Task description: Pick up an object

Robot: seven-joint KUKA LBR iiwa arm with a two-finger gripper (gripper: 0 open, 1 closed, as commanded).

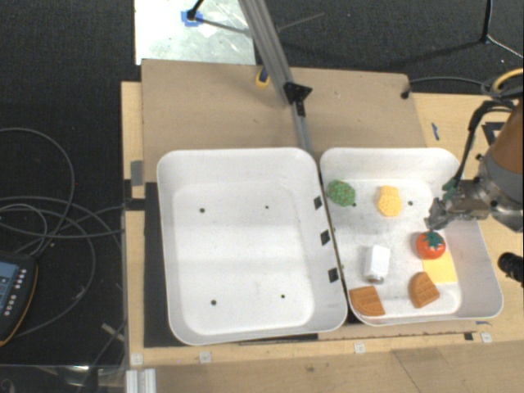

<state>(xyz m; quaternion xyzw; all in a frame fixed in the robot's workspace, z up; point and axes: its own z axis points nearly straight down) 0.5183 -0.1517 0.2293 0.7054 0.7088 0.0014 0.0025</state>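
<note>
White bins [246,170] hold a red tomato [431,245], green broccoli [341,192], yellow corn [390,201].

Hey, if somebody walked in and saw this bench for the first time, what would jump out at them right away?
Probably the right bin, which holds all the small bright things: a red tomato on a yellow slice, a green broccoli piece, a yellow piece, a white block and two brown bread-like pieces along the near edge. The gripper hangs just above the tomato, reaching in from the right. The left bin is a plain white expanse beside it.
</note>
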